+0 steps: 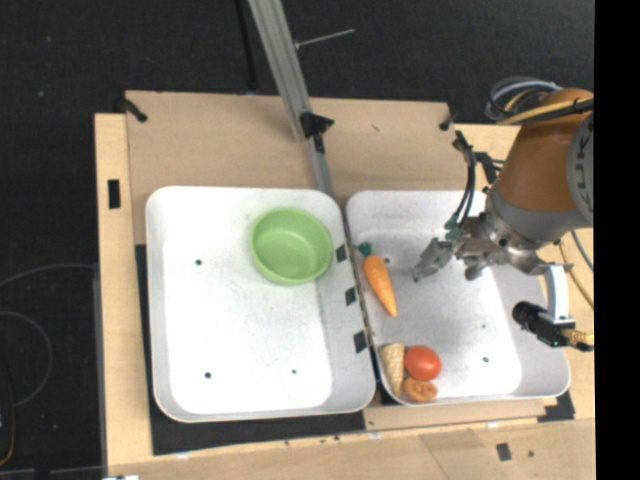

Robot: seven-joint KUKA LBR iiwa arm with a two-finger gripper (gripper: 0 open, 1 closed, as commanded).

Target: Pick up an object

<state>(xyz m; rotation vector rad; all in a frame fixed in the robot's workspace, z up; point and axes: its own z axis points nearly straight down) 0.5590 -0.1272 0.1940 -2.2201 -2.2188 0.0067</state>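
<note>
A pale wooden bench (250,143) stands on a black floor (60,38); a grey metal pole (280,53) rises at a slant from its far side, under even, flat light

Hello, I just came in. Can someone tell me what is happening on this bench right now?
A robot arm reaches in from the right, its gripper above the right bin, near a carrot. It holds nothing. A tomato lies in that bin's near corner. A green bowl sits in the left bin.
</note>
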